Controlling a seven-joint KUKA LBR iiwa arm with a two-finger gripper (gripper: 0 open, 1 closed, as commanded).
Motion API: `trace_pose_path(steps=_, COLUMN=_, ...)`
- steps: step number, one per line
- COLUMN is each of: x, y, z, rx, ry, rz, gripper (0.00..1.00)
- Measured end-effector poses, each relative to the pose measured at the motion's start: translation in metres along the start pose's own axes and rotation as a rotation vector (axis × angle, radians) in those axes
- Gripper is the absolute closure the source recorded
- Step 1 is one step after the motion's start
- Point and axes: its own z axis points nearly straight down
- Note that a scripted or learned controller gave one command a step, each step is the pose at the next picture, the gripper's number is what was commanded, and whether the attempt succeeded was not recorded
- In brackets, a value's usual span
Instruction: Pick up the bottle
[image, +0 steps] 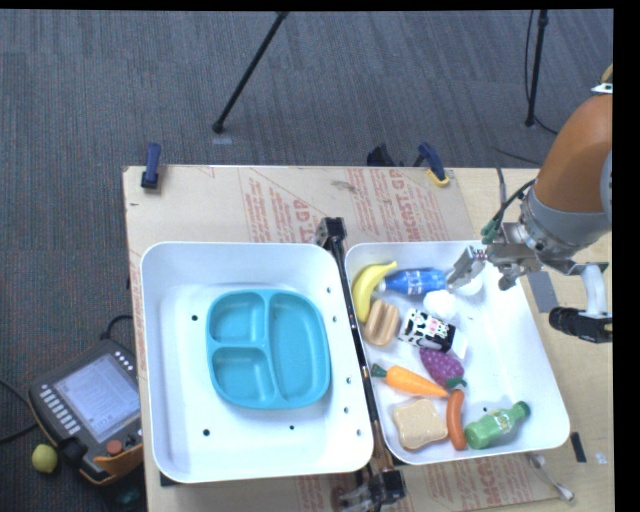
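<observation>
The green bottle (495, 423) lies on its side in the near right corner of the right bin (535, 345), close against the rim, well below the pincer (483, 268). Just left of it stand a sausage (456, 418) and a bread slice (419, 423), so little room is left on that side. The pincer hangs over the bin's far edge with its fingers spread, grasping nothing. Just left of it lies a blue bottle (415, 282), its cap end meeting a white lump that is probably another toy, too blurred to name. Further left are a banana (368, 285) and a bun (382, 322); below are a cow-patterned carton (428, 328), grapes (443, 364) and a carrot (417, 381). The arm (577, 175) is cut off at the right. Far left, the left bin (165, 300) holds a teal tray (268, 348) with bare floor around it.
</observation>
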Motion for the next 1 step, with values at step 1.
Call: trace_pose_path(steps=1, x=0.0004, y=0.0005, z=-0.0104, rx=0.0, ry=0.001, rz=-0.002, gripper=1.0)
